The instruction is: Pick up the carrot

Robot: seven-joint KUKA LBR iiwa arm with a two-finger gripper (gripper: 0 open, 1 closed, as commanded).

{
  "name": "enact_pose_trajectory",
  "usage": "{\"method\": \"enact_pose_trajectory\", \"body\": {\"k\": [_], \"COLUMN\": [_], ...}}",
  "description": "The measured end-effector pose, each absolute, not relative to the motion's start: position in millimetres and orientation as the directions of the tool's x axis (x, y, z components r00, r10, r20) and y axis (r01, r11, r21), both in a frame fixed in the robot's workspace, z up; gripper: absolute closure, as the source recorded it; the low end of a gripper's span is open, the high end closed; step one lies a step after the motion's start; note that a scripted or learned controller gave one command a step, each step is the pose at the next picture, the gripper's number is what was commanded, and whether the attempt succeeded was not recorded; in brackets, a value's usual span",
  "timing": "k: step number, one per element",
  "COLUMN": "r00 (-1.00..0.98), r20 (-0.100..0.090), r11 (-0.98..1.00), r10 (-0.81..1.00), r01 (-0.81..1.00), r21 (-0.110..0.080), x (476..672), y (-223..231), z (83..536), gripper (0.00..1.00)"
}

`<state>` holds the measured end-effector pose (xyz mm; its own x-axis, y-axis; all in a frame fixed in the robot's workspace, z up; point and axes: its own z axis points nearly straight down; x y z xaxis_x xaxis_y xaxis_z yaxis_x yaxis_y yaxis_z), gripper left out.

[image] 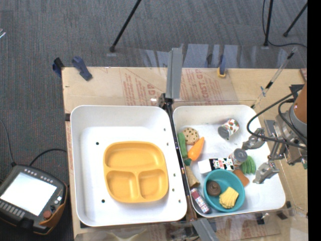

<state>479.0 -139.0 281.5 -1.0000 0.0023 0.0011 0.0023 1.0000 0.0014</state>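
The carrot (pixel 196 148), orange and tapered, lies tilted in the right bin (pixel 261 197) near its left wall, between a round cookie (pixel 189 133) and a cow-patterned box (pixel 220 163). My gripper (pixel 258 158) is over the right part of that bin, well to the right of the carrot and apart from it. It is open, with one finger (pixel 252 143) farther back and the other (pixel 264 173) nearer the front. Nothing sits between them.
A green vegetable (pixel 182 147) lies left of the carrot. A small can (pixel 239 156) and a green item (pixel 249 164) sit just left of the gripper. A teal bowl (pixel 235 184) holds a muffin and corn. A mug (pixel 228 128) lies at the back. The left bin holds a yellow divided plate (pixel 135 170).
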Motion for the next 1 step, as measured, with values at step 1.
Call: {"method": "enact_pose_trajectory", "body": {"k": [1], "r00": [-0.996], "r20": [0.018], "r11": [0.996], "r10": [0.088], "r01": [0.088], "r21": [0.004], "x": [514.3], "y": [-77.1], "z": [142.3], "gripper": [0.0]}}
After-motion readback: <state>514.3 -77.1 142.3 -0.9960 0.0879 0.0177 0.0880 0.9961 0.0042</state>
